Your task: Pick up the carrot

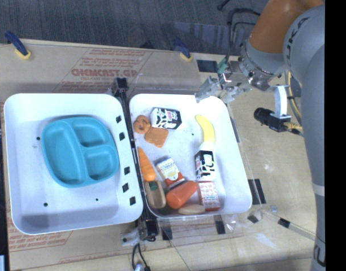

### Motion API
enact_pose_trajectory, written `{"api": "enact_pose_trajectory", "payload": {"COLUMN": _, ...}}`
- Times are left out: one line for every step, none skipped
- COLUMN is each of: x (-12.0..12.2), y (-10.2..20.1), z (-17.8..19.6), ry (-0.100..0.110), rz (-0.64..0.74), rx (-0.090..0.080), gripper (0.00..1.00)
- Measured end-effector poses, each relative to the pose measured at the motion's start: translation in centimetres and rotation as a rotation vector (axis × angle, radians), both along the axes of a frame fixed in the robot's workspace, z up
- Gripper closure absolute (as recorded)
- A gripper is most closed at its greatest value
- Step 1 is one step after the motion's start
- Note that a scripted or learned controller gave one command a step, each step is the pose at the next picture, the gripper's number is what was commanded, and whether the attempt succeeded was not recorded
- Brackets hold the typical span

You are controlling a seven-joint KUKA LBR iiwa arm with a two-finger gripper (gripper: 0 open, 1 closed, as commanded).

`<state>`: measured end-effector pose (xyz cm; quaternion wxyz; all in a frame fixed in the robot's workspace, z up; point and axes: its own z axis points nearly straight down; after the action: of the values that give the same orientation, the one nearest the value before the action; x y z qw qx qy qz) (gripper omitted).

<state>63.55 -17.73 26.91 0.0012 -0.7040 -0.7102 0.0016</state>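
The carrot (146, 164) is a slim orange cone lying along the left wall of the right bin (236, 151), pointing toward the far side. My gripper (216, 90) hovers over the far rim of that bin, well up and to the right of the carrot. Its fingers stand open with nothing between them.
Around the carrot lie a small juice box (168, 170), an orange-red piece (181, 193), a toast piece (156, 137), a donut (141, 123), a milk carton (165, 117), a banana (205, 127), a black-and-white bottle (204, 164) and a red box (208, 195). A blue divided plate (79, 150) sits in the left bin (20, 208).
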Motion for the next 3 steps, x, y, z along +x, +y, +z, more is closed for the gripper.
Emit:
{"api": "enact_pose_trajectory", "payload": {"x": -2.0, "y": 2.2, "z": -11.3, "ry": 0.011, "rz": 0.109, "rx": 0.003, "gripper": 0.00}}
{"api": "enact_pose_trajectory", "payload": {"x": -1.3, "y": 6.8, "z": -17.7, "ry": -0.003, "rz": 0.027, "rx": 0.001, "gripper": 0.00}}
{"api": "enact_pose_trajectory", "payload": {"x": -1.3, "y": 6.7, "z": -16.7, "ry": 0.000, "rz": 0.032, "rx": 0.000, "gripper": 1.00}}
